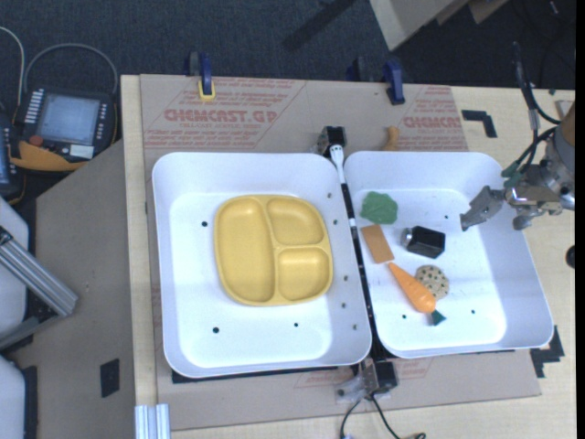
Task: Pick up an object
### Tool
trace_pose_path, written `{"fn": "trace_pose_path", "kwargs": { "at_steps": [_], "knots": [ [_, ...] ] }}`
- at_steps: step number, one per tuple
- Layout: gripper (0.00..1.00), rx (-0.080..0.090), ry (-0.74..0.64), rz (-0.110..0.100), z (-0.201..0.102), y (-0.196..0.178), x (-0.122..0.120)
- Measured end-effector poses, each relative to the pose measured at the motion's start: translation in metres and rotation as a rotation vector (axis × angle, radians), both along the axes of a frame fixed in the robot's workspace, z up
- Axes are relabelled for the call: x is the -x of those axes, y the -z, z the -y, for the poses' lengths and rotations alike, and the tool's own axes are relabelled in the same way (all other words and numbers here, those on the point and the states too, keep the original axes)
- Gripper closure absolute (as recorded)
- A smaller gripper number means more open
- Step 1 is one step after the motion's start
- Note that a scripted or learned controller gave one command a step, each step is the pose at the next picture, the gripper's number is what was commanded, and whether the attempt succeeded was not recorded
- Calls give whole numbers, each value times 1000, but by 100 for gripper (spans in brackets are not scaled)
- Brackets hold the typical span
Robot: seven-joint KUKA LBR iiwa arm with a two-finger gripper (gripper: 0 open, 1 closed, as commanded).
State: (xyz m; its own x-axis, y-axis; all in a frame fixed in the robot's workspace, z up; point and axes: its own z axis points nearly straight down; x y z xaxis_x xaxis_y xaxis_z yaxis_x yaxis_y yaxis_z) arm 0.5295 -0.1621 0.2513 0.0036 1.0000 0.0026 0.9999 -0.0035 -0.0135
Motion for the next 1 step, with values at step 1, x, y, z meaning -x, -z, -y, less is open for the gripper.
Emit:
{"fn": "trace_pose_path", "kwargs": {
  "at_steps": [1],
  "knots": [
    [0, 3, -4, 13, -1, -7, -2]
  ]
}}
